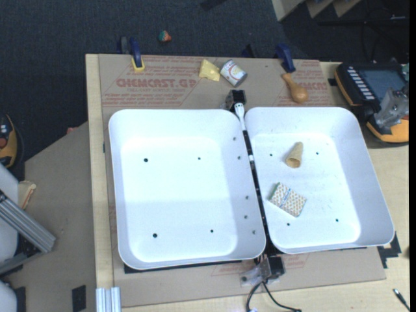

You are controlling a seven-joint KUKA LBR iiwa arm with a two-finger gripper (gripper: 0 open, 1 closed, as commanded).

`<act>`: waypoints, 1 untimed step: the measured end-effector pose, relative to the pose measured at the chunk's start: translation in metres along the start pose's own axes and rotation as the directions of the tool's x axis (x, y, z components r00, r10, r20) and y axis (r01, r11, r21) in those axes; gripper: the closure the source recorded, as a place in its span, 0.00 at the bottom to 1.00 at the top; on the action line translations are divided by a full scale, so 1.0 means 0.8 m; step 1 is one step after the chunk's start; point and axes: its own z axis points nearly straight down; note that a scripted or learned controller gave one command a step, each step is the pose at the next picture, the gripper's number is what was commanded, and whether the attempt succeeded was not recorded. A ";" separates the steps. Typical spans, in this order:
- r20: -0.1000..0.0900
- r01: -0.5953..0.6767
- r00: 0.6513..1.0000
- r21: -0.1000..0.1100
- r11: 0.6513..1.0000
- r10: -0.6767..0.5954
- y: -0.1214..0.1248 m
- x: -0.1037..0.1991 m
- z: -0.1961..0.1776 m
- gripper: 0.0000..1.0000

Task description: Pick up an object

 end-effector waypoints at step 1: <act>0.001 0.005 1.000 -0.003 1.000 -0.005 0.064 0.142 0.104 1.00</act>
